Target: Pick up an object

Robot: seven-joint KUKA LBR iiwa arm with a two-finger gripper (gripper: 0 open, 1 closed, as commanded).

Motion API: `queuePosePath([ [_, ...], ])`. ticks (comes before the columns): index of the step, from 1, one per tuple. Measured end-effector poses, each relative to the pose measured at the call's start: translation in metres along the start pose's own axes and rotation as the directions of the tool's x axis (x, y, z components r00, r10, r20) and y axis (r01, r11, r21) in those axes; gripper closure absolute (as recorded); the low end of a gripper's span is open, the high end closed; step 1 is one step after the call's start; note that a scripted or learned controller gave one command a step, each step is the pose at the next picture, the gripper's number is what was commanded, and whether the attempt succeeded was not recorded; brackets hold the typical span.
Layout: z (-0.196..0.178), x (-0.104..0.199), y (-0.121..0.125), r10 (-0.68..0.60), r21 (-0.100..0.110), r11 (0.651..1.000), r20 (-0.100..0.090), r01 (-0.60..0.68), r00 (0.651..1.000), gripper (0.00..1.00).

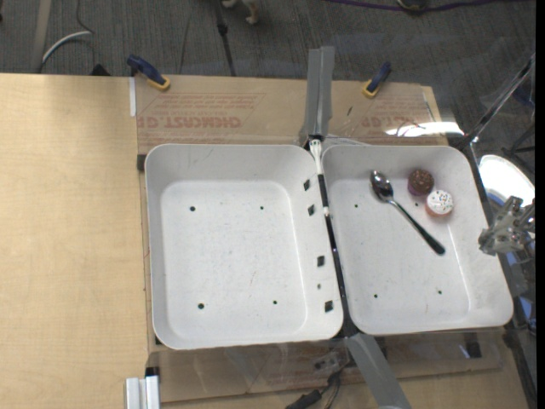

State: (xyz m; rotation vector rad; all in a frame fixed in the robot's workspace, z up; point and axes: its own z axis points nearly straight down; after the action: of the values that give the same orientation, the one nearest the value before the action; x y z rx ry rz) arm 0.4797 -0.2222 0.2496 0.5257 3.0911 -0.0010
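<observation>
Spoon [405,210] lies diagonally in right bin [477,309] beside two small round objects [431,192], and we see gripper [504,228] parked at that bin's right rim, grip state unreadable, likely awaiting approach.

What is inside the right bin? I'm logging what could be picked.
Inside the right bin lie a spoon, a brown ball and a white ball. Nothing covers them.
</observation>
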Motion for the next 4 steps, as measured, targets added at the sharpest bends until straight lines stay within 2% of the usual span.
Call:
queuePosePath([
  [1,0.158,0.024,0.062,0.260,0.001,0.966,-0.005,-0.260,0.966,1.00],
  [2,-0.031,-0.001,0.002,0.467,0.002,0.884,0.000,-0.467,0.884,1.00],
  [3,0.157,0.012,0.029,0.572,0.002,0.820,-0.003,-0.572,0.820,1.00],
  [4,0.158,0.037,0.100,0.176,0.001,0.984,-0.006,-0.176,0.984,1.00],
])
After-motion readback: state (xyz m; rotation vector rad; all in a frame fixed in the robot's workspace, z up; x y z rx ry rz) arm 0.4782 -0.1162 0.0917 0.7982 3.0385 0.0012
